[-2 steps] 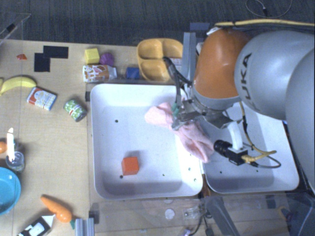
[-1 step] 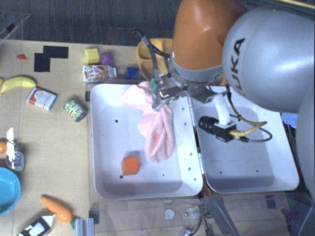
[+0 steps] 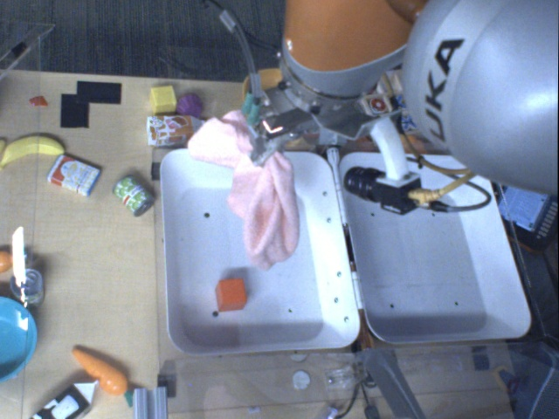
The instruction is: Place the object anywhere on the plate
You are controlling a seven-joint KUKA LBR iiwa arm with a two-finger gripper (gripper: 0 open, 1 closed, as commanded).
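Wooden table surface surrounds two white bins. My hand is closed on the pink cloth, which hangs directly below it, long axis vertical, over the left bin. An orange cube lies beneath the cloth. I judge the blue plate well left of the cloth.
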